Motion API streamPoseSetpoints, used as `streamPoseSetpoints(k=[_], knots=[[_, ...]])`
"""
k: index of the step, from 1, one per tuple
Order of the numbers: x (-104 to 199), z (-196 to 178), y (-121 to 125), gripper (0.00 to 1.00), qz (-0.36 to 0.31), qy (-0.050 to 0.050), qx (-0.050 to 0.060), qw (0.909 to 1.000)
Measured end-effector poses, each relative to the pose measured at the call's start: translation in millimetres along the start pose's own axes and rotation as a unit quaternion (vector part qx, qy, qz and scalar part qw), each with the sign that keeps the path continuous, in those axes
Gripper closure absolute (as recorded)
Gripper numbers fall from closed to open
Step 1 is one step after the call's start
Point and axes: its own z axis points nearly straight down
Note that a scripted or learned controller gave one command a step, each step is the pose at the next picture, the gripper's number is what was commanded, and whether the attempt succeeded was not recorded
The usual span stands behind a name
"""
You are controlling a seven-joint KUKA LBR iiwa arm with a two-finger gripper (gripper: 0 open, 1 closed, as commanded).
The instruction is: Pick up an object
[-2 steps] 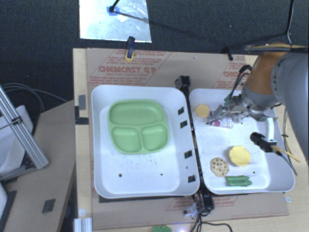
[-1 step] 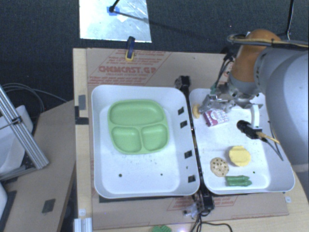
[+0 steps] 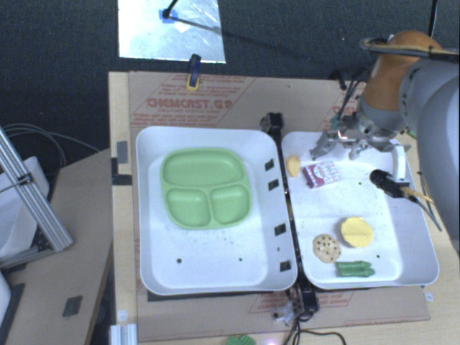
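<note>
My gripper (image 3: pixel 336 149) hangs over the far edge of the right bin (image 3: pixel 413 225), its fingers spread open with nothing between them. Just below it in that bin lies a pink and white packet (image 3: pixel 321 173), with a small yellow piece (image 3: pixel 293 166) to the packet's left. Nearer the front of the bin are a round yellow object (image 3: pixel 356 231), a chocolate-chip cookie (image 3: pixel 326 248) and a green pea pod (image 3: pixel 354 268). None of these touches the gripper.
The left bin (image 3: pixel 151 250) holds a green divided plate (image 3: pixel 205 187). A black-clipped divider (image 3: pixel 282 192) separates the two bins. The grey arm with its orange band (image 3: pixel 402 70) fills the upper right. A shiny sheet (image 3: pixel 171 21) lies beyond the bench.
</note>
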Motion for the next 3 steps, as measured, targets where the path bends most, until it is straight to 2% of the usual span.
streamPoseSetpoints(k=[1,2,3], knots=[[3.1,-22.0,0.2,0.0,-0.002,0.0,0.0,1.0],[10.3,2.5,-65.9,0.0,0.0,0.001,0.005,1.0],[19.4,19.6,-3.2,0.0,-0.003,0.0,-0.001,1.0]])
